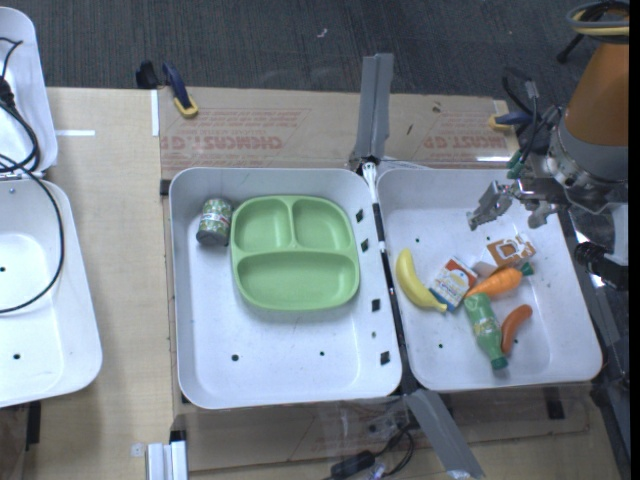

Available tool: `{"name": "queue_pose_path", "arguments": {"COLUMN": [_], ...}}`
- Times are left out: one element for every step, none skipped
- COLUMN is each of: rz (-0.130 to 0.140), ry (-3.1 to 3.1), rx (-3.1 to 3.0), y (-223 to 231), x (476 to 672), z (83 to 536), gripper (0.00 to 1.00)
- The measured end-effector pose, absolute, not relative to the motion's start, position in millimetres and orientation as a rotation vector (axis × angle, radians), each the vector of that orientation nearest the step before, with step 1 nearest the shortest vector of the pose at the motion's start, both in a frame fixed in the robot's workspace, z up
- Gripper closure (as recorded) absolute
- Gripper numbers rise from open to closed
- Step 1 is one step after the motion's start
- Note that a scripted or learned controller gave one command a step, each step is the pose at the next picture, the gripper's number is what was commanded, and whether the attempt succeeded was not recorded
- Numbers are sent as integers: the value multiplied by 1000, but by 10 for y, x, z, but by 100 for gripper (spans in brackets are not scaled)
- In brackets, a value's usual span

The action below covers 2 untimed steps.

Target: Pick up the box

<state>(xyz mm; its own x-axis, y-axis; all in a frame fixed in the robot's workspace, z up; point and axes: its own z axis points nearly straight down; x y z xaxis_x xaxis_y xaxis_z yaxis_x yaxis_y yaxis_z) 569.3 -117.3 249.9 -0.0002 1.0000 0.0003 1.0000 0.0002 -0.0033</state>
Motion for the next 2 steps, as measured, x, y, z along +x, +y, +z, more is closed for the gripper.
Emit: {"name": "queue_pose_path", "arguments": {"rz": [3, -14], "ry": [-2374, -2386], "rx": [-2054, -2063], "y": [-935, -1056], "x": [5589, 5229], "z": [1221, 978], "gripper": [0, 0]}}
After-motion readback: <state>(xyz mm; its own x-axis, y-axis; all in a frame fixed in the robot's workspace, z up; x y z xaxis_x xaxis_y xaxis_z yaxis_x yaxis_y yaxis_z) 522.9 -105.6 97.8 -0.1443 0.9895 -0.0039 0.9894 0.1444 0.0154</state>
